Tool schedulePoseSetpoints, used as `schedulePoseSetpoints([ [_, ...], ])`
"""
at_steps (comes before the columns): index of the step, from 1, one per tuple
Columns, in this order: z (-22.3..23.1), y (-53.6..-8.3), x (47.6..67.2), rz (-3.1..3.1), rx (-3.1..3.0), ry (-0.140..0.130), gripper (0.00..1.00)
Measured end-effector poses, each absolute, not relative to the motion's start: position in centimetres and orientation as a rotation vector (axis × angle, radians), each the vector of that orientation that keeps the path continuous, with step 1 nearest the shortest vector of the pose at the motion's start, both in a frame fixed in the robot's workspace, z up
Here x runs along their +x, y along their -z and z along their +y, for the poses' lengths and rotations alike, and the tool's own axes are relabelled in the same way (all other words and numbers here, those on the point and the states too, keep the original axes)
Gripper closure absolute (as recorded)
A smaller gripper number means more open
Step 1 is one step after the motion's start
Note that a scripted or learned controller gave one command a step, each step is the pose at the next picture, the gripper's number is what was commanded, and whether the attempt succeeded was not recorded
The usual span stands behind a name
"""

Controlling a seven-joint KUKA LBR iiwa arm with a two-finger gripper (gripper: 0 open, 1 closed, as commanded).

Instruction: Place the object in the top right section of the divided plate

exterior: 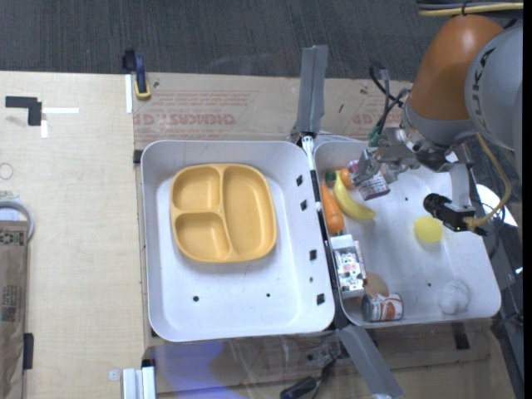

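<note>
A yellow divided plate [223, 213] lies in the left bin [241, 310], with two small sections on its left and one long section on its right. My gripper [368, 175] hangs low over the far left part of the right bin [465, 273]. A small purple and white packet [374, 187] sits right at its tip, just above a banana [355, 204]. Whether the packet is gripped is unclear from this angle.
The right bin also holds an orange carrot [332, 210] along its left wall, a yellow ball [428, 229], a printed carton [349, 264], a can [384, 307] on its side and a pale clear item [454, 298]. A grey divider bar [312, 90] stands between the bins.
</note>
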State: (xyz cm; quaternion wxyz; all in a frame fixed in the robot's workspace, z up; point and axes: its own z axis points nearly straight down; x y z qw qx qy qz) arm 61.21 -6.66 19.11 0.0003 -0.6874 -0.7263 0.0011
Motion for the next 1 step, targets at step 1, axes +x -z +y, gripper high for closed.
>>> schedulePoseSetpoints([
  [1,-0.18,-22.14,64.14,-2.482,-1.926,-0.003,1.0],
])
